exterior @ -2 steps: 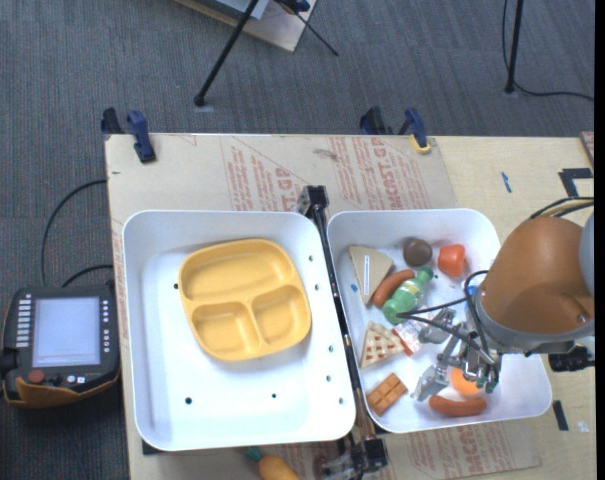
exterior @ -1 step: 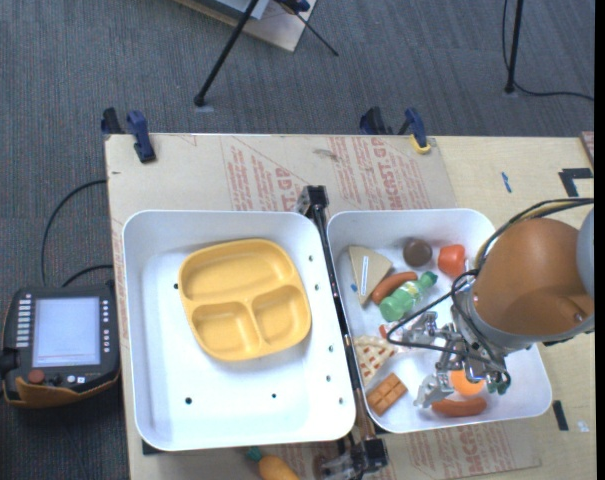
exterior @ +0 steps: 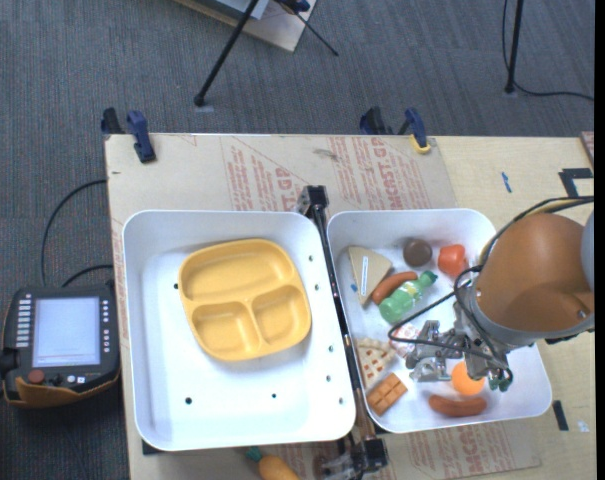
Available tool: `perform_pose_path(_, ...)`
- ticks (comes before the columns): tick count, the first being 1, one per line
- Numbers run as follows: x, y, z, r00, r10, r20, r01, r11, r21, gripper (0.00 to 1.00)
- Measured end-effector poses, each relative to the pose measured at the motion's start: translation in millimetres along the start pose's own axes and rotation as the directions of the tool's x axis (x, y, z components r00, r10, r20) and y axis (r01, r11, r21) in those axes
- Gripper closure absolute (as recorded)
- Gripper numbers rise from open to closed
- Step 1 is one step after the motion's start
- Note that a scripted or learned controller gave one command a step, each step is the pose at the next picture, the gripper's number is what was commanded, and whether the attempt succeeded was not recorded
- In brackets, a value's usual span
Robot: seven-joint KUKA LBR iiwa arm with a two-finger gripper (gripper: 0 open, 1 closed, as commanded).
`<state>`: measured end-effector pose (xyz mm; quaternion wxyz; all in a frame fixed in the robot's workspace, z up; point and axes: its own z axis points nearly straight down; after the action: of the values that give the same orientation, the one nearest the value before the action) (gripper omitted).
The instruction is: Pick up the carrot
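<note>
The gripper (exterior: 444,356) hangs low in the right bin (exterior: 527,400) beside an orange fruit (exterior: 468,379); its state I cannot tell. The carrot (exterior: 392,286) lies up-left of it, against a green bottle (exterior: 406,298). A yellow tray (exterior: 246,297) sits in the left bin (exterior: 142,368) on the cardboard-topped bench (exterior: 232,168), above grey carpet (exterior: 42,88).

A robot lab: clamped bench (exterior: 282,168), teach pendant (exterior: 62,346) (grey carpet).
</note>
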<state>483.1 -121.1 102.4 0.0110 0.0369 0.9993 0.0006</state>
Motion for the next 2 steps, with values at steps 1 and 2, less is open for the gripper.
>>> perform_pose_path(1, 4, -39, 9, 0.942, -0.336, -0.020, 0.336, 0.942, -0.009, 1.00)
perform_pose_path(2, -16, -23, -20, 0.920, -0.391, -0.017, 0.391, 0.920, -0.010, 1.00)
